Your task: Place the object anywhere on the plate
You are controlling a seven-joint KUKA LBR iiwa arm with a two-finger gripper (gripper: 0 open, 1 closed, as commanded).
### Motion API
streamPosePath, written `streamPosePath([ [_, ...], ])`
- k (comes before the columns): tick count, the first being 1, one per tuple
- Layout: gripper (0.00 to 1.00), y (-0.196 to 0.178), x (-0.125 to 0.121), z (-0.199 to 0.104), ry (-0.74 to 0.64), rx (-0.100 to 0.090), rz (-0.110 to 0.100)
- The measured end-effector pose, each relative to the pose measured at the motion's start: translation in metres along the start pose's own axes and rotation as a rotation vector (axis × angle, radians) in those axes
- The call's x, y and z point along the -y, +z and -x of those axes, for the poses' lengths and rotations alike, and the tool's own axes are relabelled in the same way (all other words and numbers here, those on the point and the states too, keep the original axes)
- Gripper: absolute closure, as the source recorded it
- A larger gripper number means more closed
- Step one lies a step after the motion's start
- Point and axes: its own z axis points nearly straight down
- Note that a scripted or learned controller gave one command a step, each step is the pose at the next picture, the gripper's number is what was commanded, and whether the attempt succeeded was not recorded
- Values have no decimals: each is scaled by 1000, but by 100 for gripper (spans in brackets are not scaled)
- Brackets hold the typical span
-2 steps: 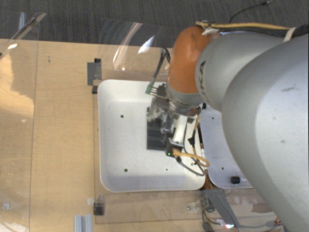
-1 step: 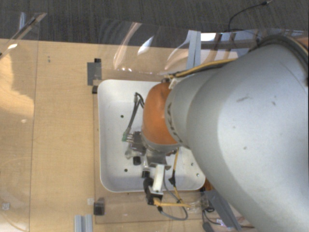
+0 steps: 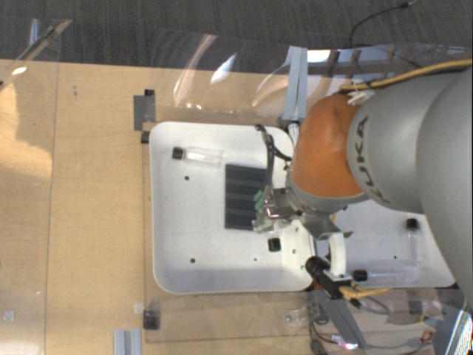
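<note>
A dark grey ribbed rectangular plate [image 3: 244, 196] lies flat in the left white bin [image 3: 192, 272], toward its right side. My gripper [image 3: 266, 213] hangs at the plate's lower right edge, under the orange wrist band [image 3: 325, 154], which covers much of it. A small black block [image 3: 274, 245] rests on the bin floor just below the gripper, apart from the plate. A clear tube with a black cap [image 3: 194, 154] lies near the bin's upper left corner.
The grey arm [image 3: 421, 146] covers most of the right bin [image 3: 384, 250], where two more clear capped tubes [image 3: 411, 235] [image 3: 380, 275] lie. Black brackets [image 3: 145, 109] sit at the left bin's corners. Cables [image 3: 362, 291] trail along the bottom edge.
</note>
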Motion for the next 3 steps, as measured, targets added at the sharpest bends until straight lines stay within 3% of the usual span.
streamPosePath([
  [1,100,-3,-65,-61,-347,-1,0],
  [2,100,94,-34,-101,-514,-2,12],
  [3,100,89,-97,-83,-857,-1,3],
])
